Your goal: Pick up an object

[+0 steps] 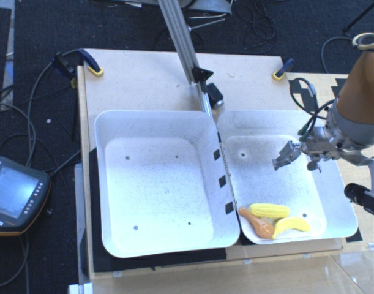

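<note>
Your grey two-finger gripper [287,155] hangs released, grasping nothing, far from the crowded yellow plastic corn cob [269,211], curved yellow banana [291,226] and orange toy drumstick [258,224] in the right white bin's [248,136] near corner, so you risk clipping the rim or nudging neighbours.

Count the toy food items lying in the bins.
3, clustered at the right bin's near edge: a corn cob, a banana right of it, an orange piece leftmost.

Bright, even overhead light, soft shadows, mild glare on the white bins [156,127], slightly grainy.
</note>
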Available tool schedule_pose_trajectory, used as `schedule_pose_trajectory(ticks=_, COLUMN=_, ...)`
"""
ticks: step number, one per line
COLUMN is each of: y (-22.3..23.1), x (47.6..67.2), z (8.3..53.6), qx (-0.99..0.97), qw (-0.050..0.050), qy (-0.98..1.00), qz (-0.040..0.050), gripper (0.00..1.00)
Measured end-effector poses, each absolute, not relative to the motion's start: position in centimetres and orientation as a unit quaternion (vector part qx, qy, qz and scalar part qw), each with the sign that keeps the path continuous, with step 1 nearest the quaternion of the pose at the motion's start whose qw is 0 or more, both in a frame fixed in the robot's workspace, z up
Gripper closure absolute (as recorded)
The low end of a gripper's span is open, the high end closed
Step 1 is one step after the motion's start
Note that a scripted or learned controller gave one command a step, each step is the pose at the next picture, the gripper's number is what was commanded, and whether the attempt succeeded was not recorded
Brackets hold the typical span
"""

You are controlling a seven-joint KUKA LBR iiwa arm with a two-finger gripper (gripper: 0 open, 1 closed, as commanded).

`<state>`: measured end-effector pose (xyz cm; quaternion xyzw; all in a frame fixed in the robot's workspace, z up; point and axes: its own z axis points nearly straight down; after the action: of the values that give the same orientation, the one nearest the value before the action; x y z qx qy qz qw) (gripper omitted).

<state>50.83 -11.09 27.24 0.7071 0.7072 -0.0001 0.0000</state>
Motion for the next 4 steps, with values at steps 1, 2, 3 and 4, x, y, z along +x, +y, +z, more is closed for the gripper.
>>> schedule_pose_trajectory(ticks=1, y=-11.8, x=50.4, z=22.7, qx=0.707, qw=-0.002, qy=0.707, qz=-0.0014, gripper=0.0)
schedule_pose_trajectory(ticks=2, y=-12.0, x=51.0, z=16.7, qx=0.707, qw=-0.002, qy=0.707, qz=-0.0016, gripper=0.0)
schedule_pose_trajectory(ticks=3, y=-12.6, x=51.3, z=10.8, qx=0.707, qw=-0.002, qy=0.707, qz=-0.0016, gripper=0.0)
schedule_pose_trajectory(ticks=4, y=-12.6, x=51.4, z=12.0, qx=0.707, qw=0.0, qy=0.707, qz=0.0002, gripper=1.0)
